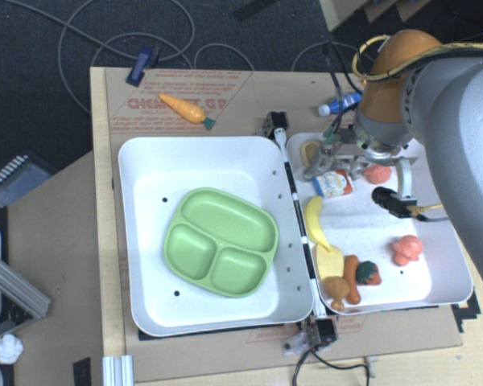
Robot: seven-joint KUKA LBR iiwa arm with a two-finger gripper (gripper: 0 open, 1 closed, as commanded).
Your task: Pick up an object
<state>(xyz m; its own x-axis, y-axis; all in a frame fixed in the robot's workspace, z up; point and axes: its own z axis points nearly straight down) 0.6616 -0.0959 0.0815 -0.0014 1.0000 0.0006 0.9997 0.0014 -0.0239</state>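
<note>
The gripper point(338, 161) sits low over the far end of the right bin point(447, 292), above a small white carton point(335, 185) with red and blue print too blurred to read. The arm's metal wrist hides the fingers, so I cannot tell their spread or hold. A smooth green divided plate point(220, 241) fills the left bin point(137, 215); a curved banana point(314, 222) lies beside the shared wall.
</note>
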